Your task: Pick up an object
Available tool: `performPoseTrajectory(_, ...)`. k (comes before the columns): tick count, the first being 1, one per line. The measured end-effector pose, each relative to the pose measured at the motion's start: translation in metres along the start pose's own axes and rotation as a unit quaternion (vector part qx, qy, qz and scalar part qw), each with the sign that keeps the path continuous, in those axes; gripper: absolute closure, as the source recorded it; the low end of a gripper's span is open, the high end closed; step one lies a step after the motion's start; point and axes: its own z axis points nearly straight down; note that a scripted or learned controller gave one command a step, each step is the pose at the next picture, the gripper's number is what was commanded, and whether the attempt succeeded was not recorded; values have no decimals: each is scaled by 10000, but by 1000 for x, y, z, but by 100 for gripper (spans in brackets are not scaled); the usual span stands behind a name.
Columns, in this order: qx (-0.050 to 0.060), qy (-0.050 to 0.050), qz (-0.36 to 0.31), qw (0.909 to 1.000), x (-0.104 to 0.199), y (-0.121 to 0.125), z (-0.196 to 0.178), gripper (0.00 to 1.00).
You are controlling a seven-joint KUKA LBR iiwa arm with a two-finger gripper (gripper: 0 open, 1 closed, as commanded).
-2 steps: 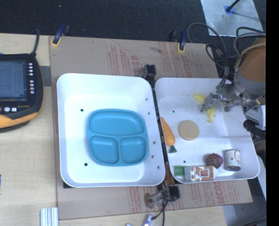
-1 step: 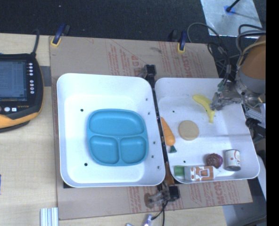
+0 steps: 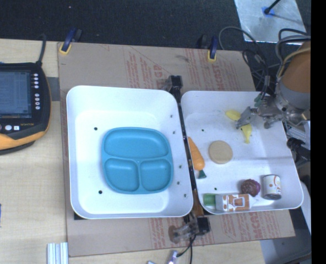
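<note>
The right bin point(image 3: 207, 106) holds several small objects. A yellow banana-like piece point(image 3: 234, 115) lies at the back, with its other end point(image 3: 247, 134) showing below the gripper. My gripper point(image 3: 255, 120) hangs low over it near the bin's back right, fingers spread, one finger point(image 3: 243, 121) across the yellow piece. Nothing is visibly clamped between the fingers. A tan round disc point(image 3: 221, 152) lies in the middle. An orange carrot point(image 3: 195, 154) rests along the left wall.
A dark red lump point(image 3: 251, 187), a small white cup point(image 3: 271, 186) and a green-and-orange packet point(image 3: 227, 202) sit along the right bin's front edge. The left bin point(image 3: 86, 120) holds a blue divided plate point(image 3: 136, 159). A teach pendant point(image 3: 14, 100) lies at far left.
</note>
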Motion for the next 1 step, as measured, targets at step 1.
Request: performPoseTrajectory(1, -19, -13, -4, 10000, -1, 1, -11, 100)
